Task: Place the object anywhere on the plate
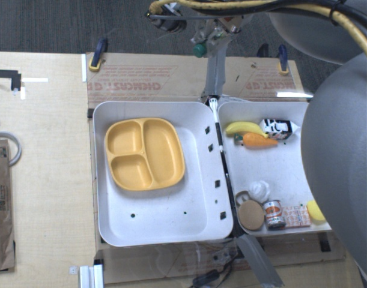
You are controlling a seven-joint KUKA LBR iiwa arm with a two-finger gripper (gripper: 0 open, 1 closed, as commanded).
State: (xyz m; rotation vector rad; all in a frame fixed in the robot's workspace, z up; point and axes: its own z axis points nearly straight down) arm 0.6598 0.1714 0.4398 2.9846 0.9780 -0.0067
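The yellow plate (pixel 145 153) is lying alone in the left bin (pixel 111 221), with bare white floor showing around it, widest toward the near and right walls. The right bin (pixel 291 167) is crowding: a banana (pixel 242 127), a carrot (pixel 258 140), a can (pixel 274 215) and a brown disc (pixel 251 215) are sitting close together, and the grey arm (pixel 342 161) is covering its right side.

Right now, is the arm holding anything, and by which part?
Cannot be told: the arm covers the right bin's edge. The banana and carrot lie loose there.
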